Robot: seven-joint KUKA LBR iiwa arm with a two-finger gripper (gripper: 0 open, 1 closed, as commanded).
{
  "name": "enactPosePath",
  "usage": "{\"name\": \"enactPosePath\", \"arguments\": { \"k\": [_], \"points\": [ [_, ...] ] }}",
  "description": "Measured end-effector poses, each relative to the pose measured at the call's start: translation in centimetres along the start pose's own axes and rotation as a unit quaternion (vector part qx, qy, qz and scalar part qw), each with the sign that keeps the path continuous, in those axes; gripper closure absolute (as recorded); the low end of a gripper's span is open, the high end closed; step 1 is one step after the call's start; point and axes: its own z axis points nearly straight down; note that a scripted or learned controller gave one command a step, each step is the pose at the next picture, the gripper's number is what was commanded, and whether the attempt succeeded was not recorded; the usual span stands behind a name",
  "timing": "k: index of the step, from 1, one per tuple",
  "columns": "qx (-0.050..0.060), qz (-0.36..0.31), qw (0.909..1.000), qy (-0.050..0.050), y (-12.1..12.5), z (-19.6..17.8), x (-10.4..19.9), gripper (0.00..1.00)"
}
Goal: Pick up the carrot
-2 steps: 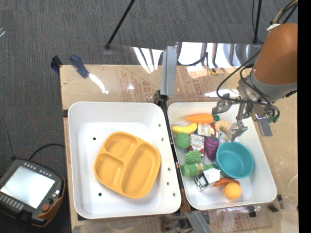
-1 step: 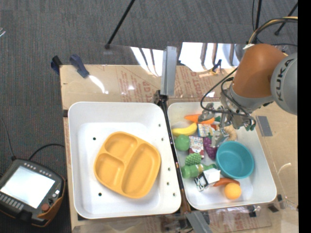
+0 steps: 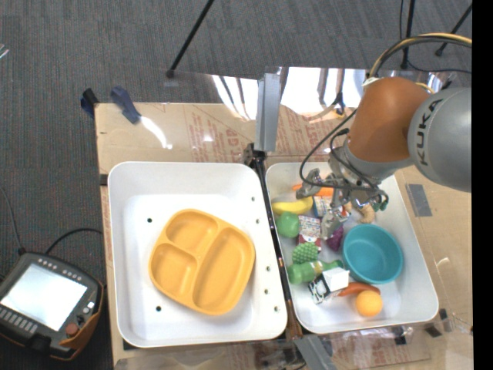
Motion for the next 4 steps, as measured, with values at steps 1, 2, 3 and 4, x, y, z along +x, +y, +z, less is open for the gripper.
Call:
{"name": "enactPosePath", "arguments": {
  "k": [1,2,3,4],
  "points": [
    [0.003,-0.001,0.9999,-0.01,0.0,-1.7,-0.6,1.0],
    [0.002,-0.002,1.0,-0.009,0.1,-1.5,-0.6,0.0],
    [0.001,0.003,1.0,-0.003,0.6,-0.2,-0.3,0.0],
    [0.002,0.001,1.0,-0.007,0.7,-1.6,-0.6,1.0]
  ]
}}
